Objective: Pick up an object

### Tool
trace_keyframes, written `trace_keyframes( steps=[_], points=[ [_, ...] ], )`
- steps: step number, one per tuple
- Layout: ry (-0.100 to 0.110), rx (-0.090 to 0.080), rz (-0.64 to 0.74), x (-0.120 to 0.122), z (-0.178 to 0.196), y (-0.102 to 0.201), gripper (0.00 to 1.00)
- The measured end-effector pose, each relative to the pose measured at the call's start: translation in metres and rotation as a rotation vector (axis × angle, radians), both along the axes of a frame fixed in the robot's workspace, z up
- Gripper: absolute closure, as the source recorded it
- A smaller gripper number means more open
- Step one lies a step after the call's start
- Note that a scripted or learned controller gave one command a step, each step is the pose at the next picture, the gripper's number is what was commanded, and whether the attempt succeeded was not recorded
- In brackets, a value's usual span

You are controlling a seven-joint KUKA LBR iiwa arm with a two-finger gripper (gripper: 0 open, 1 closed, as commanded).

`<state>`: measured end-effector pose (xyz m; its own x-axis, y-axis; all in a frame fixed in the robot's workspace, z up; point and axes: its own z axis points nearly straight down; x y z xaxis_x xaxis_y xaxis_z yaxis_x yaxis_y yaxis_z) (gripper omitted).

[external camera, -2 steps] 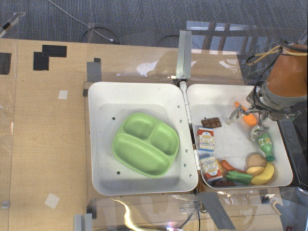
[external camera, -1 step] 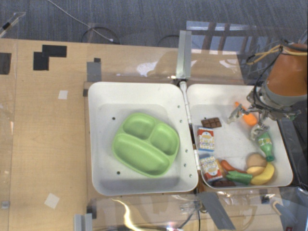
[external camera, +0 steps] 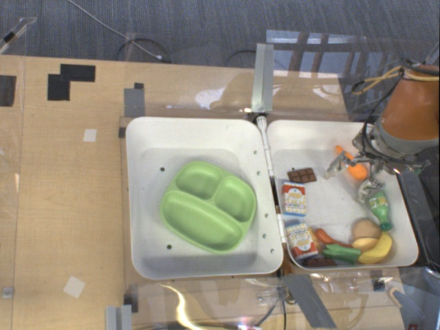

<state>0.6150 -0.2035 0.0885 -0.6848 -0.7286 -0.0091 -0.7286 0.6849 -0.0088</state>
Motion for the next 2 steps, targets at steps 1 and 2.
trace_keyframes(
  steps=[1,2],
  points=[
    [0.001,-0.002,0.047,0.0060,0.0004,-0.0002,0.00],
    [0.000,-0.001,0.047,-0.0019,0.0001,0.0003,0.00]
  ],
)
